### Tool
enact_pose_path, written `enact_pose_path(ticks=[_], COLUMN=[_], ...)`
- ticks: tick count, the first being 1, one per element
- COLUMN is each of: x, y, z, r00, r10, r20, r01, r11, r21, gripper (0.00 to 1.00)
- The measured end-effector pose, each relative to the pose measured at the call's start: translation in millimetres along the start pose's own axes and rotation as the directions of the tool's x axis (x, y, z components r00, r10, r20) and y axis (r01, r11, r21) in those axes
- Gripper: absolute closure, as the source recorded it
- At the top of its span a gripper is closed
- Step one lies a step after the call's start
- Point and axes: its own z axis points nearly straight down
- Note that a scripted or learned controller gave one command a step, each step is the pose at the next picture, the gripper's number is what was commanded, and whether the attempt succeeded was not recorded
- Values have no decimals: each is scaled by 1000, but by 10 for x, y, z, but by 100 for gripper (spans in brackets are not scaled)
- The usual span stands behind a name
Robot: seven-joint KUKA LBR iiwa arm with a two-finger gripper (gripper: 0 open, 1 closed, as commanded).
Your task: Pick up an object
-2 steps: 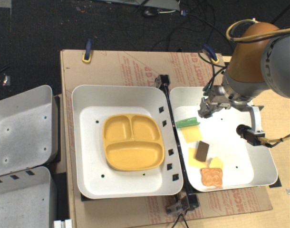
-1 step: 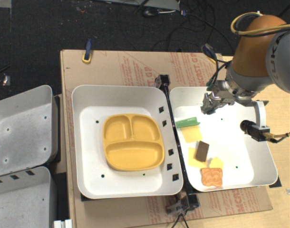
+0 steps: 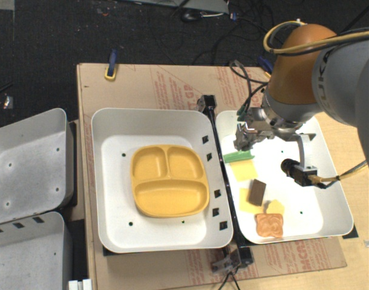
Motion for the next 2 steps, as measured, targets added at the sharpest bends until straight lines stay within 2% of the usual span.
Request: enact_pose_path(ticks=[1,2], x=[623,1095], y=[-151,-256], z=[-73,-205], r00=[1000,1000], r10=[-2,0], r20=[-1,1], r01=[2,0], r11=[1000,1000], r21=[0,-3], gripper=[100,100])
